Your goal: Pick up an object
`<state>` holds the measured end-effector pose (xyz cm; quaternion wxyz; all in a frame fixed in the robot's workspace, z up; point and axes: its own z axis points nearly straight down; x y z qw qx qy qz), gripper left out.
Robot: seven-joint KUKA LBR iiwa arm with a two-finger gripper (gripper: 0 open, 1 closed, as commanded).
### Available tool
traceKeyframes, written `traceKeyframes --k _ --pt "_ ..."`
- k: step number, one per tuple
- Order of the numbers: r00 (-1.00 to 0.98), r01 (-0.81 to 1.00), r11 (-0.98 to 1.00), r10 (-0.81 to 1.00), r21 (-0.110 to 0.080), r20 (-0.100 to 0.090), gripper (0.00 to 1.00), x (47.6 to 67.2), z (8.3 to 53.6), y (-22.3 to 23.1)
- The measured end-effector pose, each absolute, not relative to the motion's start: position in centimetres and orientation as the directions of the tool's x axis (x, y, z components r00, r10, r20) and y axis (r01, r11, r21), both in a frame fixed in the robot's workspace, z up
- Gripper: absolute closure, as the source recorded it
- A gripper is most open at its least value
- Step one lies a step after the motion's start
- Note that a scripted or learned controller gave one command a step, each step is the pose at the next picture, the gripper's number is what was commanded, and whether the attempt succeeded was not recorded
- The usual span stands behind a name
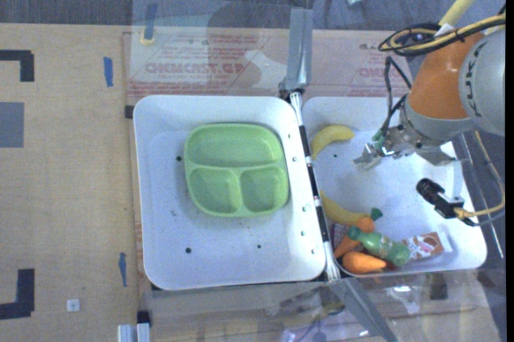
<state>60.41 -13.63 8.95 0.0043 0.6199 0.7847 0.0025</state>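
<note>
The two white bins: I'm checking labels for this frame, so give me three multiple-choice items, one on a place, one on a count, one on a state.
1. Where does the green tray lie?
A. in the left bin
B. in the right bin
C. on the bench outside both bins

2. How many compartments does the green tray have?
A. two
B. three
C. five

3. How does the end effector stand?
A. hanging over the right bin with nothing seen between its fingers
B. resting on the green tray
C. lifting the tray out of its bin

Answers:
1. A, the tray sits in the middle of the left bin.
2. B, one long section runs above two smaller ones.
3. A, it hangs over the right bin near the banana, apart from the carrots in the near corner.
</note>
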Motion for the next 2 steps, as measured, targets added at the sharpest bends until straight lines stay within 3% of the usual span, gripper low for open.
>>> traceKeyframes --k 1,2 --pt "-0.231 0.973 0.231 0.973 0.008 -0.003 0.00 60.4 8.8 -13.6" --pt "-0.284 0.959 0.284 0.959 0.005 -0.004 0.00 65.9 8.7 -14.1"
